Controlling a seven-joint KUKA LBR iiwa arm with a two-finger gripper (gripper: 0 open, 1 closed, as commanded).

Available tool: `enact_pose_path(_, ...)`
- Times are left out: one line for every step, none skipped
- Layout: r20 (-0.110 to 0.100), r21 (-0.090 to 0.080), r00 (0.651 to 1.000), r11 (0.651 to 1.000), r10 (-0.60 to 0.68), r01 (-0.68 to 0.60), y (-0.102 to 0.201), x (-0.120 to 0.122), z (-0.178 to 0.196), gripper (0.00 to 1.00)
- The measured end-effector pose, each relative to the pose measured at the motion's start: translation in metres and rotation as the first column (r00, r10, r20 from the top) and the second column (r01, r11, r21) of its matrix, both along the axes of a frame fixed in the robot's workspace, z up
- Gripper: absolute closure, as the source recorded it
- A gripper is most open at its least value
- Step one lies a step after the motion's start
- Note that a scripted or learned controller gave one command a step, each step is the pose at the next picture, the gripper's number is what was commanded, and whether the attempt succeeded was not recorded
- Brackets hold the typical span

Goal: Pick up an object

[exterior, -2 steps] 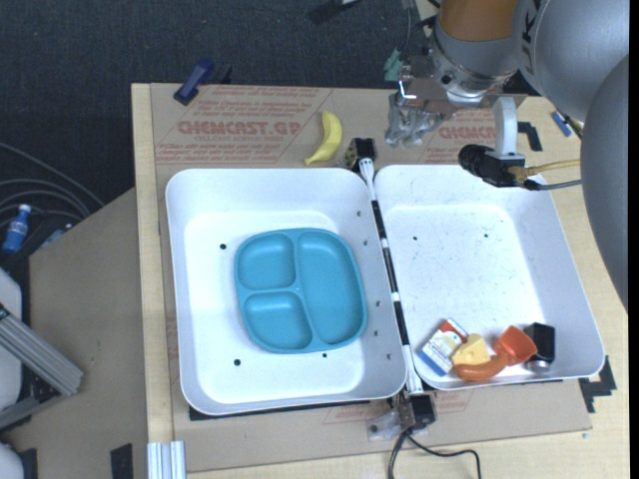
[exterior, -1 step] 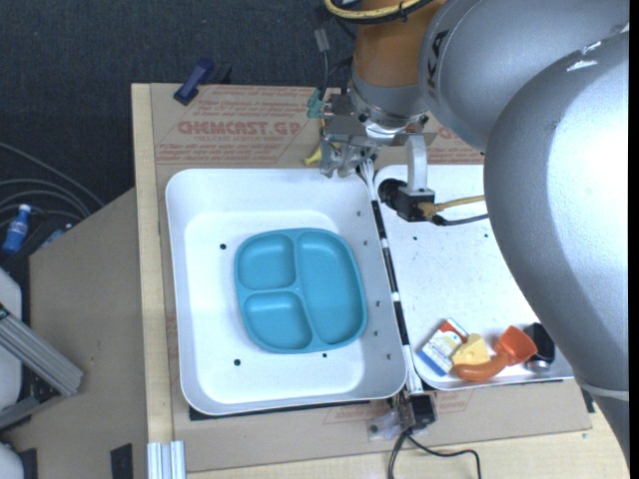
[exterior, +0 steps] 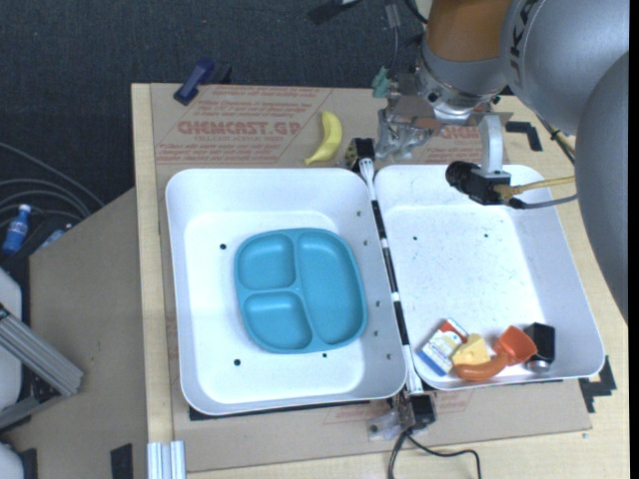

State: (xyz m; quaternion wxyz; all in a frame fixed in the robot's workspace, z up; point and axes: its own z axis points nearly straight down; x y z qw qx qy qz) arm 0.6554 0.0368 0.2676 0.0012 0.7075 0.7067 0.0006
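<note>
Orange and white toys (exterior: 477, 351) lie untouched in the right bin's (exterior: 519, 267) near corner; the tool (exterior: 399, 140) hovers at its far rim, grip unreadable. Nothing lifted yet.

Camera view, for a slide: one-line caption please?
Arm's tool above the bins' far edge; blue tray in left bin, small items in right bin.

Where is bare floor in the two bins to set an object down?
Right bin: its middle is bare, between the gripper at the far edge and the toy pile crowding the near edge. Left bin: narrow strips around the blue divided plate.
</note>
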Motion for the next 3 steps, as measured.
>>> enact_pose_path(-0.008, 0.002, 1.000, 1.000, 0.002, -0.002, 0.091, 0.010, -0.116, 1.00)
enact_pose_path(-0.003, 0.002, 1.000, 1.000, 0.002, -0.002, 0.142, -0.068, -0.021, 1.00)
enact_pose_path(-0.001, -0.001, 1.000, 1.000, -0.001, 0.001, 0.050, -0.050, -0.002, 1.00)
